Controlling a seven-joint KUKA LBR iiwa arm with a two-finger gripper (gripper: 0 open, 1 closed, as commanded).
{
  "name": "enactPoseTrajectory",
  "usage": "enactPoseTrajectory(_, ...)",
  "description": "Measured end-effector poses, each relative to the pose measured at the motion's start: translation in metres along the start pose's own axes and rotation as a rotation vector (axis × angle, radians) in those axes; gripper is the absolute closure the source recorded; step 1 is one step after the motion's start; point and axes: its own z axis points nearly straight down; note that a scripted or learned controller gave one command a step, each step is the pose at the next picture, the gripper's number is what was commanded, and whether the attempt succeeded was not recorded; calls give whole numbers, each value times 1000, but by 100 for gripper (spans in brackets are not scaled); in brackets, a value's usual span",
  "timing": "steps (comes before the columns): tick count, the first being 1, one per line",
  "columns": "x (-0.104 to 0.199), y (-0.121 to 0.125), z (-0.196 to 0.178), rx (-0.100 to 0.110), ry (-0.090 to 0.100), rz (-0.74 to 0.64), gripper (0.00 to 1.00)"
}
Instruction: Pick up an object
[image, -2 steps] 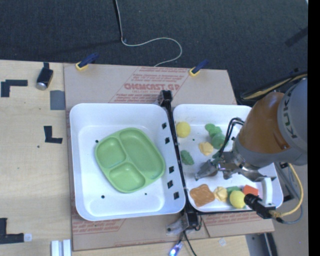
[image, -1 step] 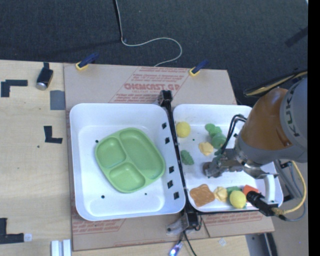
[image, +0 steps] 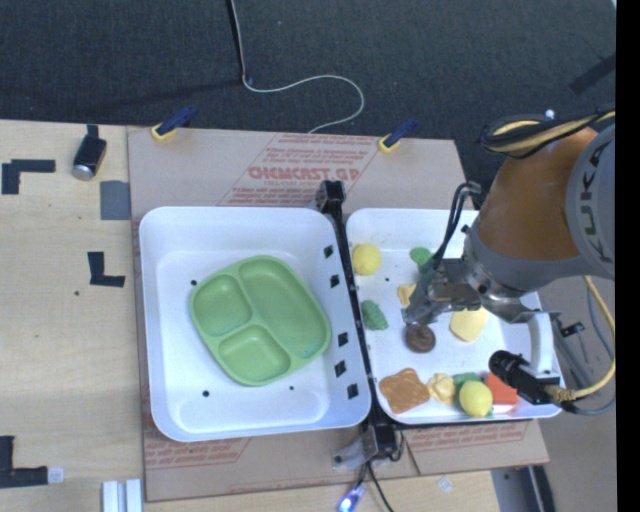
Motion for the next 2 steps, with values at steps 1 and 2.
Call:
enactPoseTrajectory(1, 48, -5, 32, 13, 0, 2, 100)
enactPoseTrajectory(2, 140, -2, -47, 2, 3, -6, 100)
